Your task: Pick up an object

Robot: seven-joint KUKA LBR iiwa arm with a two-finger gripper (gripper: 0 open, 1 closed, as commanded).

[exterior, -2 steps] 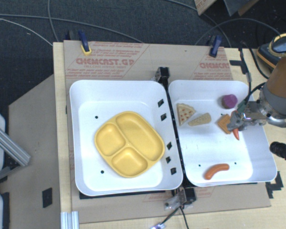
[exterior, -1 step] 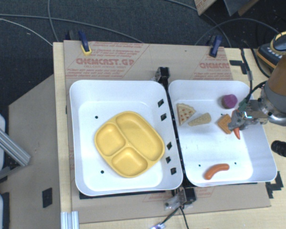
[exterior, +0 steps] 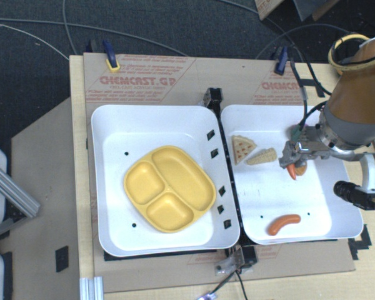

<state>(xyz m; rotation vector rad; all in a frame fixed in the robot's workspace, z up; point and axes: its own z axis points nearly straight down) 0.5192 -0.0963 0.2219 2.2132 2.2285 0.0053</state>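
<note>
Under the gripper (exterior: 295, 161) we see a small orange piece (exterior: 292, 171), perhaps a toy carrot, lying in the right bin (exterior: 337, 224) toward its 1 o'clock part, with the metal tip right above it and seemingly touching its upper end. We cannot tell whether the fingers are spread or pressed together, nor whether they have the piece between them, since the wrist hides that spot. We judge the piece to be light, hard plastic, smooth and a little slippery, and narrow enough to roll; the best hold would be across its short width near the middle, so it does not pivot out. Just at its 9 o'clock lies a pale wedge (exterior: 262, 157), and beyond that a tan waffle-patterned triangle (exterior: 242, 147) close to the bin's left wall; both look stiff and light, with flat sides that offer an easier pinch. At 6 o'clock, near the front rim, rests an orange toy sausage (exterior: 283, 224), rounded and likely to slide unless taken across its middle. The left bin (exterior: 106, 186) carries a yellow divided plate (exterior: 169, 188), too broad to grasp except by its rim. Both bins sit on a cardboard-covered table (exterior: 150, 80).
</note>
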